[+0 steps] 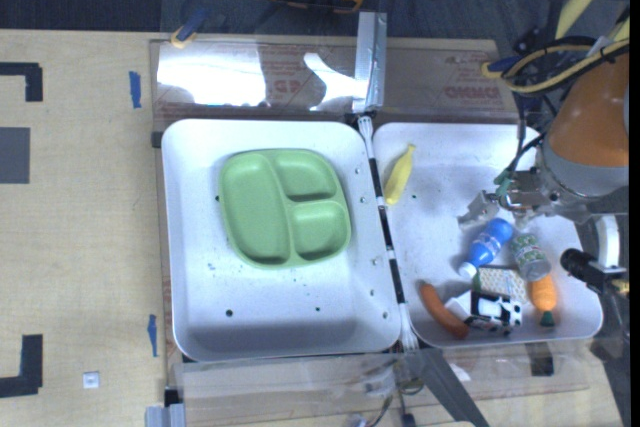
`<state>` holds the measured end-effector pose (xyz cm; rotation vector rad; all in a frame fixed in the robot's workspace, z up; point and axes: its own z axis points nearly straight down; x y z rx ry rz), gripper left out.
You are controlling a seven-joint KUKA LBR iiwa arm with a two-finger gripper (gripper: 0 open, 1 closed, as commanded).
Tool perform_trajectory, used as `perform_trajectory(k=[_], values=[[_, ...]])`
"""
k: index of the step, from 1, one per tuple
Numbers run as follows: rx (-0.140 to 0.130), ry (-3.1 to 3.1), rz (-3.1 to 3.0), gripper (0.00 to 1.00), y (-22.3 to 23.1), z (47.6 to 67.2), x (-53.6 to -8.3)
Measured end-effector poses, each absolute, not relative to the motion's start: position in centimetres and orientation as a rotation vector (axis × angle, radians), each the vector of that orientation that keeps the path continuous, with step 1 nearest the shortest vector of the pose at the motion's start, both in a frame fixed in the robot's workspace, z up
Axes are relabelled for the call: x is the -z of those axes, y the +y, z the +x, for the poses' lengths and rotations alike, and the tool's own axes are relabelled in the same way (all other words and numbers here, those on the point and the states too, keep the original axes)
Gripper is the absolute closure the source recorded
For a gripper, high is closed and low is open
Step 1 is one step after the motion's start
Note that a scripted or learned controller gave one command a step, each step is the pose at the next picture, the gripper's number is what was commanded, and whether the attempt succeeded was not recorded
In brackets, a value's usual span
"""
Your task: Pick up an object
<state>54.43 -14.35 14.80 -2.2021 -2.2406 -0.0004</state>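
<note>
Loose objects were observed in the right bin: a yellow banana lay apart near its left wall. A blue bottle, orange sausage, black-and-white cow toy, carrot and small can were clustered toward the front right.

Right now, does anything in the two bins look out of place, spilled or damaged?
Nothing looks spilled or broken. The green divided plate sits slightly askew in the left bin. In the right bin, the banana lies apart, while the blue bottle and carrot crowd one corner.
</note>
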Motion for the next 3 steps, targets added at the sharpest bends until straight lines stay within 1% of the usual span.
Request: perform_trajectory(k=[1, 2, 3], values=[[0.008, -2.185, -2.263, 0.0, -14.5, 53.1, -8.7], [0.006, -1.725, -2.631, 0.0, -12.8, 53.4, -8.7], [0.01, -1.724, -2.633, 1.0, -12.8, 53.5, -9.7]])
